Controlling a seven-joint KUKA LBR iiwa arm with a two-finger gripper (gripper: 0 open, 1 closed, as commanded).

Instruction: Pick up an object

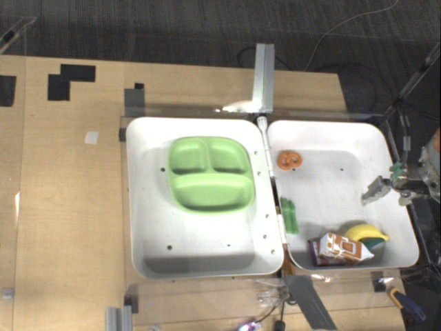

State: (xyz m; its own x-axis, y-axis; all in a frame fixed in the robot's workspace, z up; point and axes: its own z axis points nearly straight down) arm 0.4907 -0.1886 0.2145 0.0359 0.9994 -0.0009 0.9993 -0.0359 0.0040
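Down at the near edge of the right bin [324, 133], a small snack carton [339, 249] lies on its side, orange and white with a dark end, and a yellow banana [366, 235] sits touching its far right corner. My fingers [377, 190] hang over the right part of this same bin, just beyond the banana and a touch to its right, with bare white floor under them. Whether my fingers are apart or together I cannot tell from up here; the tip is a small grey blur, and nothing shows between them. Left of me, against the wall shared by the bins, a slim green block [289, 216] lies lengthwise. Farther back, an orange round thing [289, 160] rests near that same wall, well apart from me. Across the divide, the left bin [148, 205] carries a green divided plate [209, 173], three compartments up. Both bins sit on the wooden desk [62, 205].
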